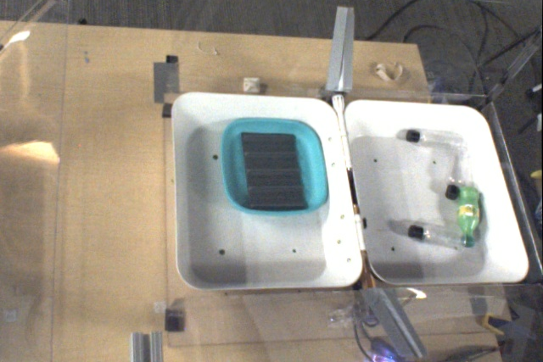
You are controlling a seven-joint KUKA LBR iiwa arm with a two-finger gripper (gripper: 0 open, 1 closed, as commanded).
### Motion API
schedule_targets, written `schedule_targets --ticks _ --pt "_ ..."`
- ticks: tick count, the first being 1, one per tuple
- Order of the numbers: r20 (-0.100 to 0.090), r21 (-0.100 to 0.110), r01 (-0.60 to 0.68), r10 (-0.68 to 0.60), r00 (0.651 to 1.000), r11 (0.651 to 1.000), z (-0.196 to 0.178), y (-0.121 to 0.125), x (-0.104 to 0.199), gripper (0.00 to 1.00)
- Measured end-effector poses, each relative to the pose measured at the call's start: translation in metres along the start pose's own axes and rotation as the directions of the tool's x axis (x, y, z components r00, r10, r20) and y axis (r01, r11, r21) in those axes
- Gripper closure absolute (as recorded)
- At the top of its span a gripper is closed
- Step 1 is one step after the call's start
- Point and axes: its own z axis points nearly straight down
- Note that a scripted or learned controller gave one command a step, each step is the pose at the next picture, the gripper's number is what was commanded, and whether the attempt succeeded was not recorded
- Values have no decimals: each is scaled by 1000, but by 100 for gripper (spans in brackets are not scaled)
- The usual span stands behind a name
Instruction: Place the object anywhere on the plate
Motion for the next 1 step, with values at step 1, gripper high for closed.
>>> schedule_targets --ticks 1 --pt "-1 0 -145 145 989 989 0 3 -3 0"
